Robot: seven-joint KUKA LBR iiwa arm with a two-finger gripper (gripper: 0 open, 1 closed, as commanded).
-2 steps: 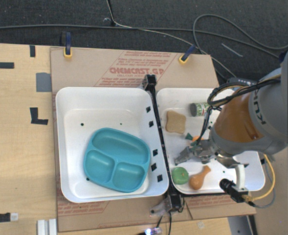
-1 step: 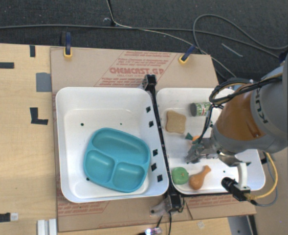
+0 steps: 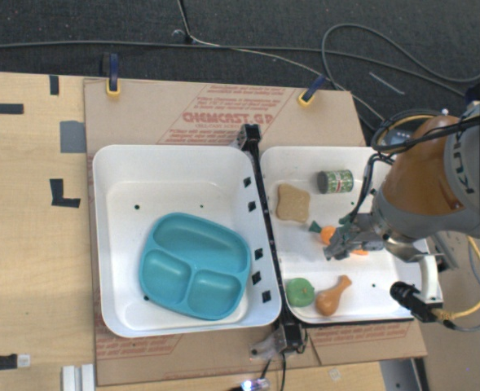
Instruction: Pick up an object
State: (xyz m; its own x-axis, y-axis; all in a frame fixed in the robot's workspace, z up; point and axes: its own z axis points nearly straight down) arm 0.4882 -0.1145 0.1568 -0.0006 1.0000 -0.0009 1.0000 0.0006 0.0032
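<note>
Wooden bench [image 3: 28, 243], dark carpet along the frame's top, cardboard sheet [image 3: 223, 112] printed "CHEMCAST GP". Left bin [image 3: 109, 169] holds a blue divided plate [image 3: 195, 265]. In the right bin [image 3: 305, 157]: can [image 3: 335, 181], bread slice [image 3: 292, 204], drumstick [image 3: 332, 295], and a carrot [image 3: 329, 235] beside the gripper [image 3: 340, 243]; its grip I cannot tell.

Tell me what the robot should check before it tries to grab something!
1. Gripper is over the right bin: ok.
2. Something is close to grab: ok, an orange piece lies right beside it.
3. Fingers open enough: cannot tell.
4. Already holding something: cannot tell.
5. Neighbours out of the way: ok, the can, bread slice, green piece and drumstick lie apart.
6. Blue tray stays in the left bin: ok.
</note>
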